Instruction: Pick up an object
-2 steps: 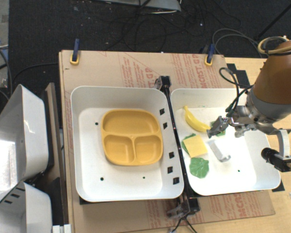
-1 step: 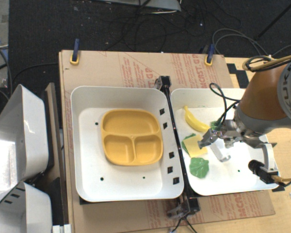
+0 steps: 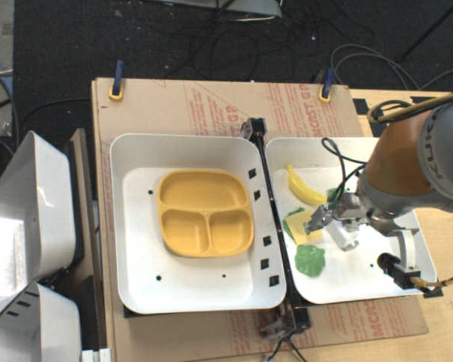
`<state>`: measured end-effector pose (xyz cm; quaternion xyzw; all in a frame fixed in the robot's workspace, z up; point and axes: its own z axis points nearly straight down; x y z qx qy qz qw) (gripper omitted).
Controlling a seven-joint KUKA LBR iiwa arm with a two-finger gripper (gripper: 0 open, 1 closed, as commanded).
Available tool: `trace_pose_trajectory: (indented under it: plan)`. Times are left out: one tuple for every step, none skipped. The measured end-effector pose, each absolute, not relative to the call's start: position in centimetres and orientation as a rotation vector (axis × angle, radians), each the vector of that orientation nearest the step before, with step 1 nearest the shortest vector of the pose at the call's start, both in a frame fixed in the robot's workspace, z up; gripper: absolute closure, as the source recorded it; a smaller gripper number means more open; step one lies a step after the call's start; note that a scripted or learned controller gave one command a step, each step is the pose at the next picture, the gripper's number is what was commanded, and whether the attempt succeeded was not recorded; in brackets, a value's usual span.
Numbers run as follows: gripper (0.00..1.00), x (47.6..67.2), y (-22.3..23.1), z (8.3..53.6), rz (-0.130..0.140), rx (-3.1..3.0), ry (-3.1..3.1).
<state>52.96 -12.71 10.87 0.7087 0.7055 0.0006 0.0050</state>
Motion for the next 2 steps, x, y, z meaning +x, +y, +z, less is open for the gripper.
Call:
trace_pose_trajectory:
  plan:
    - [1.0,53.2,-12.9,12.3,0.01,2.214,2.198]
    - [1.0,52.7,-12.2,18.1,0.004,2.215,2.223]
